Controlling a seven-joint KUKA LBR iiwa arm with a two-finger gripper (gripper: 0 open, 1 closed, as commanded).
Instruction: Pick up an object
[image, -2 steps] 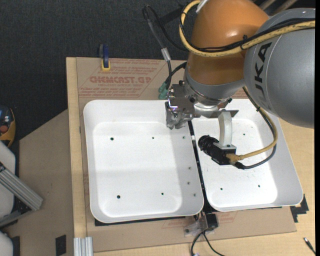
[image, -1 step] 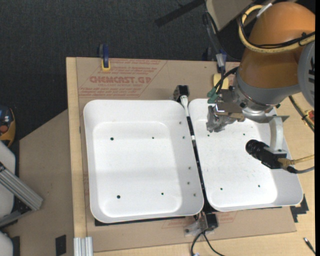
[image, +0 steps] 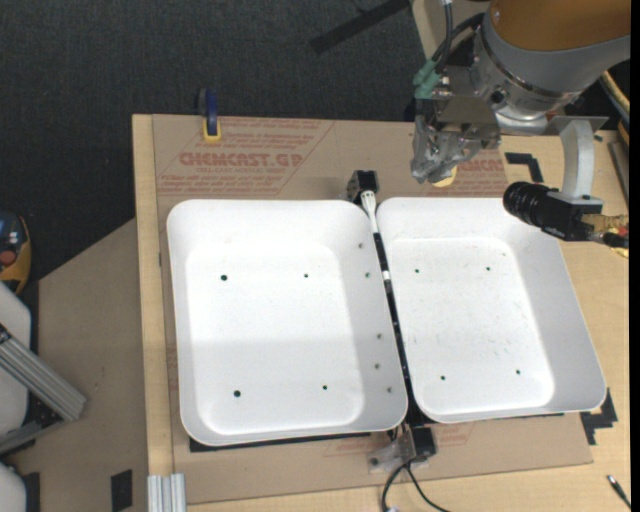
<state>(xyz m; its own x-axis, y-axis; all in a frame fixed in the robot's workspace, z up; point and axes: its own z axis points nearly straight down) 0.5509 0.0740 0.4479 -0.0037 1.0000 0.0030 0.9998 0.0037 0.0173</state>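
At the upper right of the frame, above the far rim of the right bin (image: 560, 300), you have the gripper (image: 437, 172) hanging from the grey wrist, its metal fingers pointing down and drawn close together. A small pale, yellowish bit (image: 446, 178) sits right at the fingertips; it looks pinched between them, though at this size you cannot be sure it is not merely showing behind them. If it is the object, it is held over the cardboard just beyond the bin's back edge, not over the bin floor. That placement reads as a lifted carry position, clear of the rim.

The object is tiny, rounded, cream to tan, with no marking you can make out.

Further out, the right bin and the left bin (image: 190, 300) lie side by side, touching along the middle, where a black clip (image: 362, 184) at the top likely pins them together. Both show plain white floors with a few dark dots. They rest on a cardboard sheet (image: 250, 150), with a blue-and-yellow clamp (image: 209, 113) fixing its upper left corner, presumably so nothing shifts.
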